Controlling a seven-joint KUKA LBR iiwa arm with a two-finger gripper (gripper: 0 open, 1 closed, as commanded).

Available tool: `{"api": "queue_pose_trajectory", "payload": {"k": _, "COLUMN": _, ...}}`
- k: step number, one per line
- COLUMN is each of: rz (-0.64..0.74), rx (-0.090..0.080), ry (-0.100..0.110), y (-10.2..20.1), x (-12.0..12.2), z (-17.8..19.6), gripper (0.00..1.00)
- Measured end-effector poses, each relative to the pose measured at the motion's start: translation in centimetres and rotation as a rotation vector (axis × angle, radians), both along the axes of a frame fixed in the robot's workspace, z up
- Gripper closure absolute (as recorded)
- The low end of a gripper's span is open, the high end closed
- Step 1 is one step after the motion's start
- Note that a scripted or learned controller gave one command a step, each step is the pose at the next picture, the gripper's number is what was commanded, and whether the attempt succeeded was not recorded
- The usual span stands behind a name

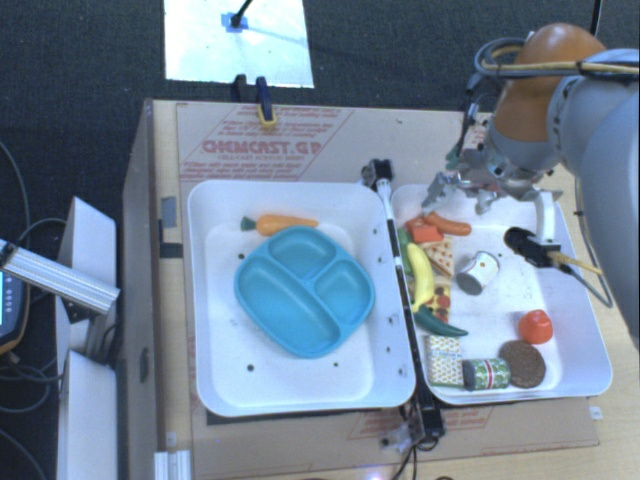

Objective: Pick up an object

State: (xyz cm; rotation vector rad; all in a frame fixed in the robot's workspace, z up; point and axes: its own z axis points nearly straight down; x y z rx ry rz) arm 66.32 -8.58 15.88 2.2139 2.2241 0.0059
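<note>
Objects (440, 268) lie mostly in the right bin (585, 363) on the worktop (330, 133); nearest, a green can (485, 373) lies on its side between a cracker (444, 353) and a brown cookie (522, 364); just beyond the cookie sits a red piece (536, 325); a green pepper (438, 320) lies by the bin's left wall; in the left bin (215, 368) a blue plate (303, 290) takes the middle; farther on in the right bin a banana (420, 273) runs along the left wall, a pizza slice (440, 260) beside it and a white cup (478, 271) on its side nearby; a carrot (280, 224) lies beyond the plate; orange-red pieces (437, 228) lie at the right bin's far end; the end effector (462, 196) hangs above them, released, nothing between its fingers.
</note>
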Motion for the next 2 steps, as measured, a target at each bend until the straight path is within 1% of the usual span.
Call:
{"api": "queue_pose_trajectory", "payload": {"k": 1, "rz": -0.003, "rx": 0.0, "ry": 0.005, "y": -1.0, "x": -6.0, "z": -7.5, "gripper": 0.0}}
{"api": "queue_pose_trajectory", "payload": {"k": 2, "rz": -0.005, "rx": 0.003, "ry": 0.021, "y": -0.6, "x": 0.2, "z": -7.7, "gripper": 0.0}}
